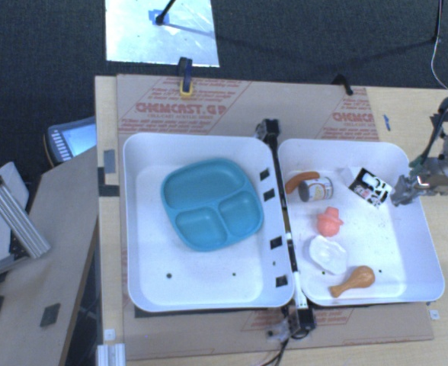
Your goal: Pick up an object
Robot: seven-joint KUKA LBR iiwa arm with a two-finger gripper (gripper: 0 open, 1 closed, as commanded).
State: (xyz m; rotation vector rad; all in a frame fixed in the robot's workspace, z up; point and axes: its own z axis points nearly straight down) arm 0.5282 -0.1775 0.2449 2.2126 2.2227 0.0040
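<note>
We find the gripper (404,191) at the right-hand rim of the right bin (430,244), with the arm coming in from the bench's right edge. At this angle and size we cannot tell how the claw is set, and nothing can be seen in its hold.

The nearest candidate is a black-and-white box (369,187), lying tilted just to the claw's left, close by but not visibly touching it. We judge this the likeliest target, since the claw sits next to it at the bin wall.

Further left of the claw lie a small can (316,189) and, touching its far side, an orange sausage-shaped toy (301,179). Below-left of the claw sit a pink toy (329,220), a white moulded piece (327,252) and a brown drumstick toy (354,279), each apart from its neighbours, which should ease single picks.

Well to the claw's left, the left bin (144,204) holds a blue divided plate (211,203), flat and awkward for two fingers.

We judge the pick not yet made. The box's nearness to the bin wall is a risk for finger clearance.
</note>
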